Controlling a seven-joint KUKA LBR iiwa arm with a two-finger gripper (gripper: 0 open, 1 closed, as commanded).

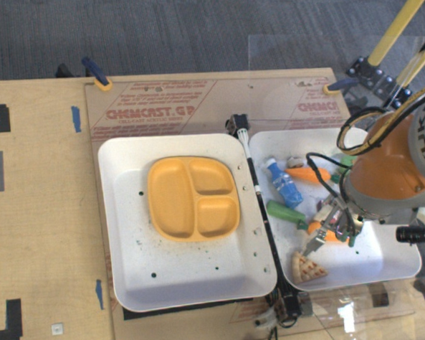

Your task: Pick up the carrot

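Fingers sit low in the right bin, tips apart, straddling an orange piece that looks like a carrot; not clenched on it as far as visible. A second orange carrot-like piece lies near the blue bottle. Green item and pizza slice crowd close. Judgement: centre on the carrot, close squarely, lift straight. Yellow tray sits in the left bin.

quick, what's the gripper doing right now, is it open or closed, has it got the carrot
Gripper: low in the right bin, with an orange piece seen at its tip; open or closed cannot be told, nor whether it holds anything. A carrot lies apart, further back.
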